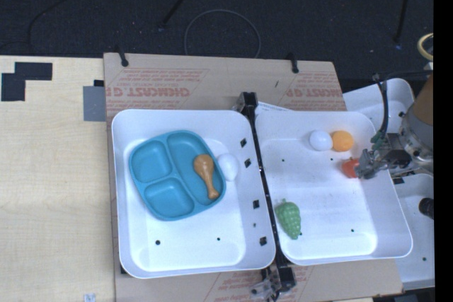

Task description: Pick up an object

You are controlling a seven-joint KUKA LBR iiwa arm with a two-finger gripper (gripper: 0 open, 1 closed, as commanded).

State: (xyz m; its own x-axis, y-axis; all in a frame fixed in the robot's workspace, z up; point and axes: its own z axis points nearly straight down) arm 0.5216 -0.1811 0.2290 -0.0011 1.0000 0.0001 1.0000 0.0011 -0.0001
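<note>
The gripper point(368, 165) sits at the right bin's point(333, 240) right edge — touching a red object point(350, 167); whether it grips is unclear. Nearby lie an orange ball point(342, 141), white ball point(320, 140) and green object point(289, 218).

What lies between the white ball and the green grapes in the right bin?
In the camera view, the stretch from the white ball down to the green grapes is bare white floor of the right bin.
</note>
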